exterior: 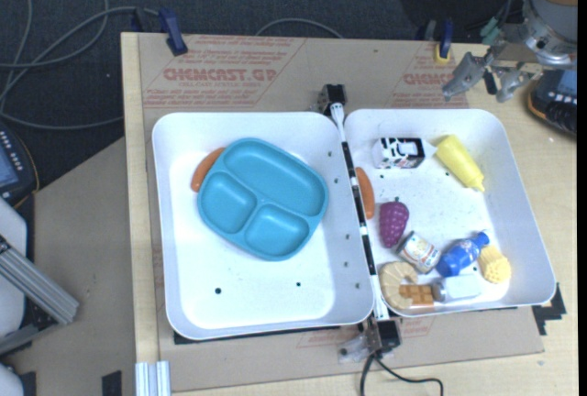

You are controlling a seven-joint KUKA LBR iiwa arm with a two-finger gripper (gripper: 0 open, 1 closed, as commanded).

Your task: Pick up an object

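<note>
Camera view, gripper (484, 73) at about one o'clock, above the bench beyond the right bin's (525, 202) far rim, fingers spread apart, nothing between them. No object chosen yet, so likely still the approach. Best bet for a clean pick: the yellow bottle (459, 161), lying alone at the bin's twelve o'clock, nearest the gripper and apart from its neighbours; straight down over its middle, fingers across the narrow width, not along the length. Also in the right bin: black-and-white box (400, 151) at eleven o'clock, purple grapes (393, 222) near centre, orange sausage (365, 192) against the nine o'clock wall, and a crowded heap at six o'clock, with blue bottle (461, 257) among it. Harder to separate, that heap. Left bin (183, 275): blue divided plate (262, 198), tilted, with something orange (203, 171) peeking from under its ten o'clock edge.
</note>
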